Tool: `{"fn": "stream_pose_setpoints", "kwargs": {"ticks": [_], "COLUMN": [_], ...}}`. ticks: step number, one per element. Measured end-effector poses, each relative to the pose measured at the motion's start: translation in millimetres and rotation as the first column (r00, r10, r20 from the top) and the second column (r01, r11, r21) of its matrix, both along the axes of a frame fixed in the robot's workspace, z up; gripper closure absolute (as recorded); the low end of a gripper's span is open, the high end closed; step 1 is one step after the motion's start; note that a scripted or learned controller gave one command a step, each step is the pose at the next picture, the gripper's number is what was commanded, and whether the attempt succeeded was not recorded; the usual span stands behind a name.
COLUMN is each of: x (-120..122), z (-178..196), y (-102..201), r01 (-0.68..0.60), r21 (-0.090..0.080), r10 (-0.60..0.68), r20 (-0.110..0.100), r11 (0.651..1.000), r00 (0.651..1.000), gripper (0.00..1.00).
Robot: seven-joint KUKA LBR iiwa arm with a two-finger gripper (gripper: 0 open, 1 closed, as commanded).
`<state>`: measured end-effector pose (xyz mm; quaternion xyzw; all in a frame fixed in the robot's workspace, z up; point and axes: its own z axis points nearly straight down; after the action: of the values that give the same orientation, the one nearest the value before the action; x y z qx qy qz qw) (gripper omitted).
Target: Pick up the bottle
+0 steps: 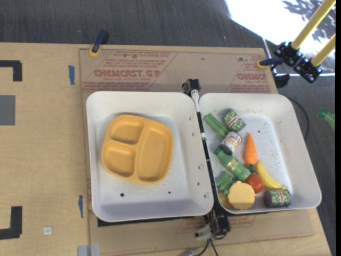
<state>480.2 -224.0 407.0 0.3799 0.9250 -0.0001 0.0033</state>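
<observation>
Bottle (233, 165) lies untouched in the right bin (296, 122) beside the carrot (250, 149); gripper state cannot be told.

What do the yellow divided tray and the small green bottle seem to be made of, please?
The yellow divided tray looks like moulded plastic with a matte finish: even colour, rounded compartments, soft highlights. The small green bottle in the right white bin also looks like plastic, probably a toy, with a yellowish label; it is too small to be sure.
</observation>
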Motion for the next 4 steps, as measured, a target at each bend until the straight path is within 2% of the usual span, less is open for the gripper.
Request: {"fn": "stream_pose_setpoints", "kwargs": {"ticks": [1,2,3,4], "x": [0,17,0,8], "z": [48,-133,-30,10], "y": [0,1,0,0], "r01": [-0.305,-0.643,-0.792,-0.935], "r21": [-0.003,0.002,-0.004,-0.006], "r10": [0.305,0.643,0.792,0.935], "r20": [0.0,-0.004,-0.004,-0.005], "r11": [0.952,0.766,0.61,0.355], "r00": [0.953,0.766,0.61,0.355], "gripper": [1.0,1.0,1.0,1.0]}}
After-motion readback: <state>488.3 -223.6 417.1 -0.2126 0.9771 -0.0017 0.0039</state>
